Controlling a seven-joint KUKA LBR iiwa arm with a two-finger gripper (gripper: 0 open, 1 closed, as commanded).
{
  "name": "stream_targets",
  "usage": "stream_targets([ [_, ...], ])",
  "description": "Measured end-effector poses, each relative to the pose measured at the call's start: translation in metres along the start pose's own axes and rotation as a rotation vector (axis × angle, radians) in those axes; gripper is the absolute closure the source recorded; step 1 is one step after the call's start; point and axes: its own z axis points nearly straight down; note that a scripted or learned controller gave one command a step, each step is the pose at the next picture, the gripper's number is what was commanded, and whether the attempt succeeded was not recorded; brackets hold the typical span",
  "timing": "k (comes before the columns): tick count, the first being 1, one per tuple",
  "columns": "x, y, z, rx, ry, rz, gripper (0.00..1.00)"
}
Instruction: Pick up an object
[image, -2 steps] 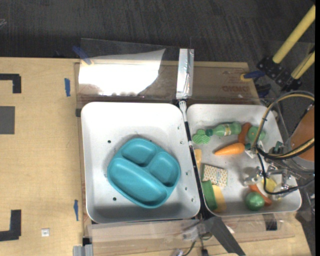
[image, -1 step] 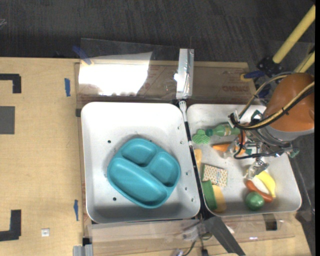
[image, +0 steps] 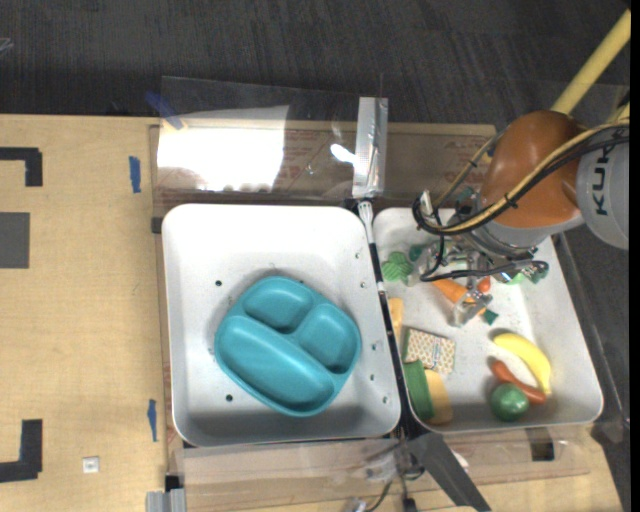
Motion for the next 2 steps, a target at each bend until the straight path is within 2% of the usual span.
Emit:
stream_targets([
  [1,-0.003,-0.003,-0.015,0.008,-0.013,0.005,1.00],
  [2,-0.014,-0.031,-0.140,0.010,-0.004,0.002,1.00],
])
